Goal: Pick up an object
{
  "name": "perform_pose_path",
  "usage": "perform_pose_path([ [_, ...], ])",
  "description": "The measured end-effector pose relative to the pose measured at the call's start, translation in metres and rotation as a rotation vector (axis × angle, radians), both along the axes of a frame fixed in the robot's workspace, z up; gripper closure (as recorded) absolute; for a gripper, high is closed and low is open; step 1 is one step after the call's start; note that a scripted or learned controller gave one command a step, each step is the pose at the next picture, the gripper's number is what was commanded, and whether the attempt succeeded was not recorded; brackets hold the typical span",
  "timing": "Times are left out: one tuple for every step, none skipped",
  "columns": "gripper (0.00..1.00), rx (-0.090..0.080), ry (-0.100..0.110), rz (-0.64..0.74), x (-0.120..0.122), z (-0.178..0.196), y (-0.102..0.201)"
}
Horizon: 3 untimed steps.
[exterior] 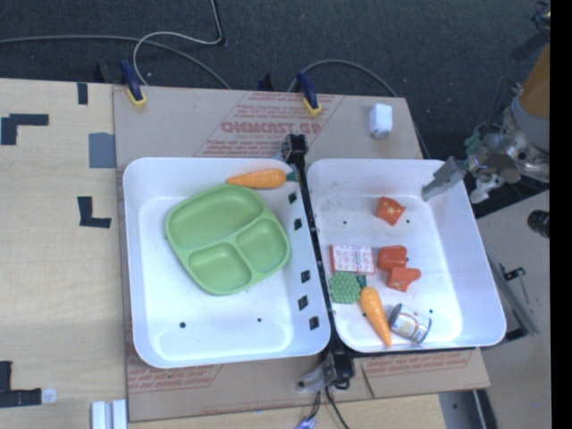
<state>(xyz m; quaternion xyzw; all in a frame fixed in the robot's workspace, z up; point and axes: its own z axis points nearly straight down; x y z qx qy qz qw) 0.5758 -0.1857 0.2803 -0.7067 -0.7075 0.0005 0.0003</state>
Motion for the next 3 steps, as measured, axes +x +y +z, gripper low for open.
perform_pose_path([
  [0.0, 0.001, -0.001, 0.0, -0.002, -0.178, 0.049],
  [0.0, -0.004, -0.027, -0.002, -0.058, -0.188, 0.061],
  [1.0, -0.007, -0.029, -0.004, -0.057, -0.178, 0.059],
])
